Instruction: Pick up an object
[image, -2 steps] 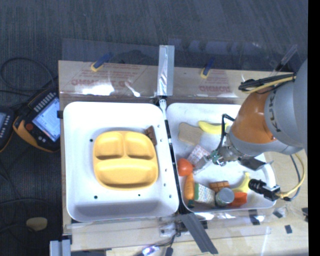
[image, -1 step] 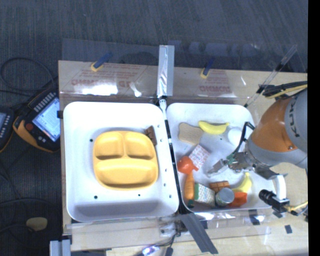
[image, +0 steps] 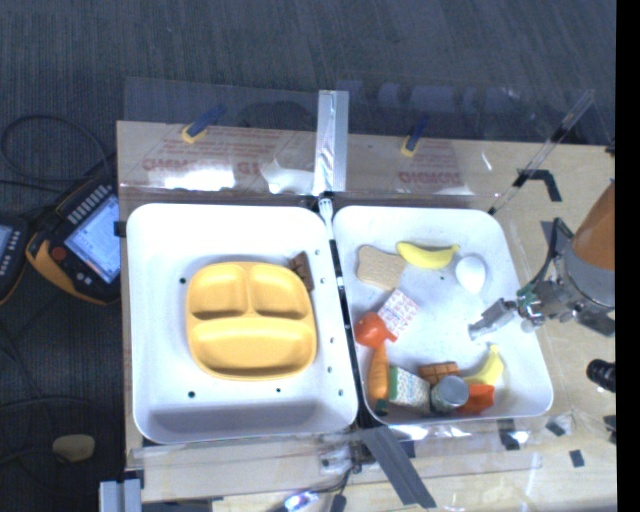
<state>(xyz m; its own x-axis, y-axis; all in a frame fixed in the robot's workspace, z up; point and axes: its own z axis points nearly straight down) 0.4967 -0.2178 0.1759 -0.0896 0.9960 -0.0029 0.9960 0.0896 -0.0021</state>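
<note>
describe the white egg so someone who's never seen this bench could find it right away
Start at the right-hand bin, the one crowded with small items. Along its far edge lies a yellow banana; the egg sits just off that banana's right tip. It is the only plain white, smooth, rounded thing there.

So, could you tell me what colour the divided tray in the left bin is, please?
The divided tray is yellow-orange, plain with no pattern, seen clearly in the camera view.

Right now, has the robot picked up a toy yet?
Not yet. The robot's gripper sits low over the right white bin with nothing between its jaws. The yellow banana, white egg and orange carrot lie in the bin. Choosing, grabbing and lifting one are left.
</note>
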